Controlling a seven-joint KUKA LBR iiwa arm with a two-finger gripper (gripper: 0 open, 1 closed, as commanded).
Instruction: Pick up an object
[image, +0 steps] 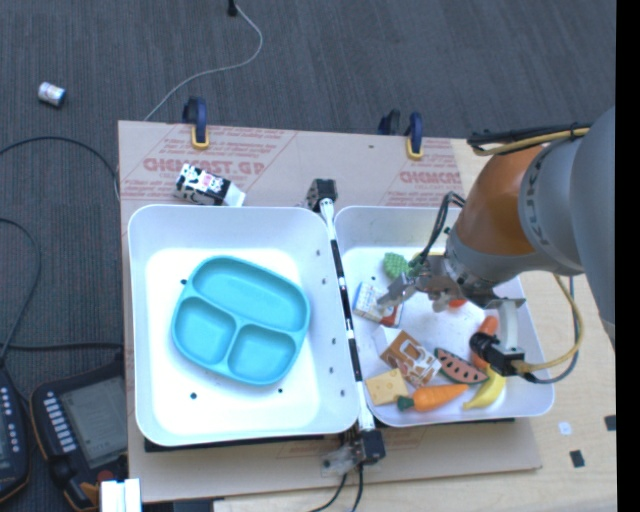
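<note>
Over the right shallow white bin we've got the two-finger gripper, fingers apart and holding nothing, above a small white-and-red packet, so we could easily nudge it sideways.

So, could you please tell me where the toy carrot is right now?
The toy carrot lies in the right bin, near its front edge, between the cheese-like yellow block and the banana.
</note>
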